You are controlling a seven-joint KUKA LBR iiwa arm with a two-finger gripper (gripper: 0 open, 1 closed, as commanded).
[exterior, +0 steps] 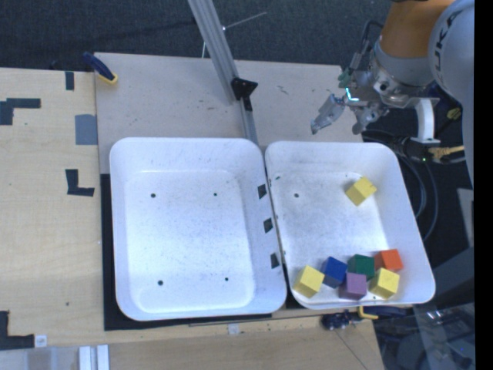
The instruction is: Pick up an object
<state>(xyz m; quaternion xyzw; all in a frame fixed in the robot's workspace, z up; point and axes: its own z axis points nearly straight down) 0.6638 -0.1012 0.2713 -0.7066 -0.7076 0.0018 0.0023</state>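
The two-finger gripper (333,116) hangs beyond the right white plastic bin's (400,177) far rim, seemingly open and empty (small in view); a lone yellow cube (360,190) lies nearest, apart from the near-corner cluster.

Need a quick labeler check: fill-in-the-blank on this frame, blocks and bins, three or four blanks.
1. All the blocks lie in the ____ bin.
2. The block lying apart from the cluster, the lone block, is ____.
3. Between the blue block and the orange block sits the ____ block.
4. The gripper hangs over the ____, outside both bins.

Missing words: right; yellow; green; bench
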